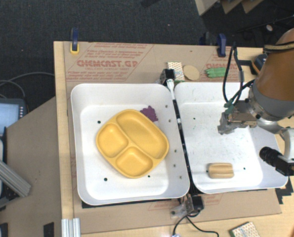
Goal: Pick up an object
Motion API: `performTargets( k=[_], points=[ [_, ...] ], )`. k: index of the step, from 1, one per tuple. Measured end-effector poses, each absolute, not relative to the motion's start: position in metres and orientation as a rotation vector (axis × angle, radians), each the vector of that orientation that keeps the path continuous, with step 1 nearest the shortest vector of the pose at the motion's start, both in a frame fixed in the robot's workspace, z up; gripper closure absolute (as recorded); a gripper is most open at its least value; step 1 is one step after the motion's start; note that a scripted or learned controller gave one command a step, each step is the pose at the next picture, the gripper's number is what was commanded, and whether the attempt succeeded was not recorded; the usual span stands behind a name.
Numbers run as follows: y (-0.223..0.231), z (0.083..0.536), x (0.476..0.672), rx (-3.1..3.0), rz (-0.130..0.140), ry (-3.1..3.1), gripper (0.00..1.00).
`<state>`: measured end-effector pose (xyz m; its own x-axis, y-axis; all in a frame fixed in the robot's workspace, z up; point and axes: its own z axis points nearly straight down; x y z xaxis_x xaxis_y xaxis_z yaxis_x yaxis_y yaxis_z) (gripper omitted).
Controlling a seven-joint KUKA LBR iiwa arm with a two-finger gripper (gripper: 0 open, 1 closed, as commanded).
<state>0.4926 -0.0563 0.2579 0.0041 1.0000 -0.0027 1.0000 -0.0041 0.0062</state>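
We see the gripper (227, 127) over the right bin (201, 102), but we cannot tell its state. A tan block (220, 170) lies near this bin's front edge. A yellow divided plate (132, 143) fills the left bin (85, 132).

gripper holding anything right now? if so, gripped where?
Nothing visible in it. The gripper hovers over the right bin, and the tan block lies on the bin floor nearer the camera, apart from it.
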Motion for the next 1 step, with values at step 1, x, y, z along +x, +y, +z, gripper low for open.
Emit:
performTargets(
  k=[1],
  points=[
    [-0.0243, 0.1824, 0.4832, 2.224, -0.003, 2.225, 1.00]
  ],
)
